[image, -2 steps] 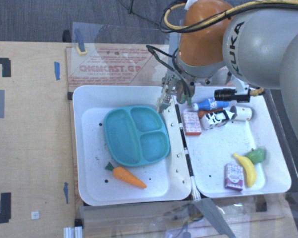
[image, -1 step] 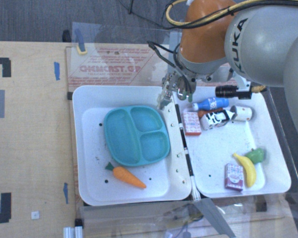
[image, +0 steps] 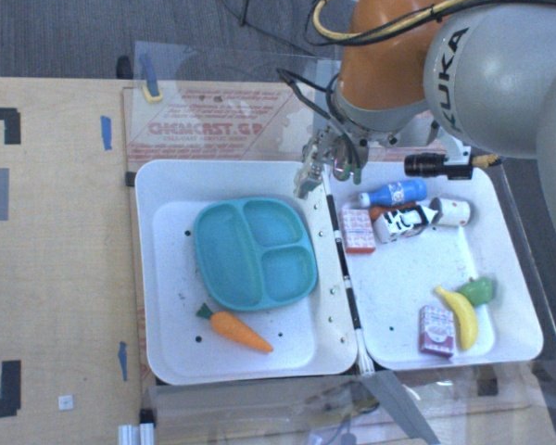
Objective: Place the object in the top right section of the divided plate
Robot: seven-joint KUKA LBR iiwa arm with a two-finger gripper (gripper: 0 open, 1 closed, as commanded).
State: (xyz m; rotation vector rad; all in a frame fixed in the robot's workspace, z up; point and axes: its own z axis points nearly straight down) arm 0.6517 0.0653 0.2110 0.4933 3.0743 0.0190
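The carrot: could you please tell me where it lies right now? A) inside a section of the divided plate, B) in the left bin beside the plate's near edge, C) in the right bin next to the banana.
B: the carrot lies on the left bin floor, just outside the teal divided plate, none of whose sections holds anything.

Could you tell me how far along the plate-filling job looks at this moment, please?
Nothing looks done: every section of the divided plate is bare. The claw hangs over the bins' inner rims, above the plate's top right corner, with nothing seen in it. The carrot and banana lie untouched, so picking and placing remain.
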